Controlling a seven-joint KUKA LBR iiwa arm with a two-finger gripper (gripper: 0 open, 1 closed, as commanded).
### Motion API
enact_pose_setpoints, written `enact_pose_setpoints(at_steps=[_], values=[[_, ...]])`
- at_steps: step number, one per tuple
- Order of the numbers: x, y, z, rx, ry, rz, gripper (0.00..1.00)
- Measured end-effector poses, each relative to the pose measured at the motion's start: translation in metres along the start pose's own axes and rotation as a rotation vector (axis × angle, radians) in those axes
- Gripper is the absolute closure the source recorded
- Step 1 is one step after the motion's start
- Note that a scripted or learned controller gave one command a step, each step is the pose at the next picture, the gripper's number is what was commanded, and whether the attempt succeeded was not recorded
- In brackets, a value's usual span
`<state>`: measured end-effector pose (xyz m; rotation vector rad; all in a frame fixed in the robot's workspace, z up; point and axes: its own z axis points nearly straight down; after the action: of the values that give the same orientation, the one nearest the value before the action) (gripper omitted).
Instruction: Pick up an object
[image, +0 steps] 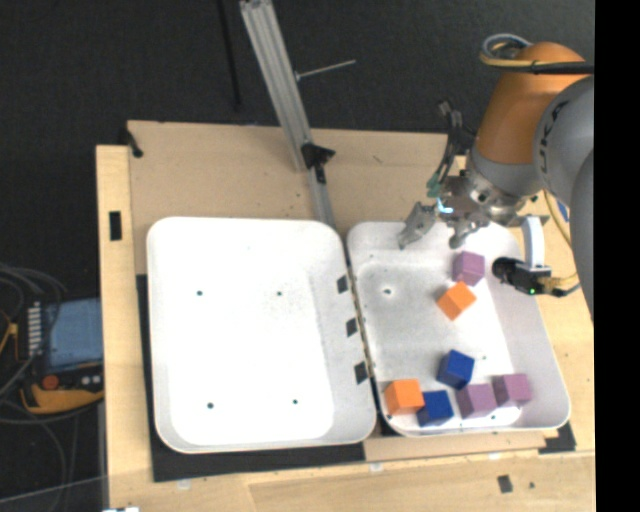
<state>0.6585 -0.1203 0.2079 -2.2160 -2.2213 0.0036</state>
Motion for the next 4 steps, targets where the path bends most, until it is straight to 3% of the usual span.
enact_pose_setpoints(at_steps=[1,3,4], values=[[-0.001,0.001,-0.003,-0.005,-0.002,-0.002,0.0],[0.001,-0.008,0.107,0.0,-0.003,0.004,0.0],[0.001,-0.006,0.092,-0.009,-0.002,0.006,1.0]])
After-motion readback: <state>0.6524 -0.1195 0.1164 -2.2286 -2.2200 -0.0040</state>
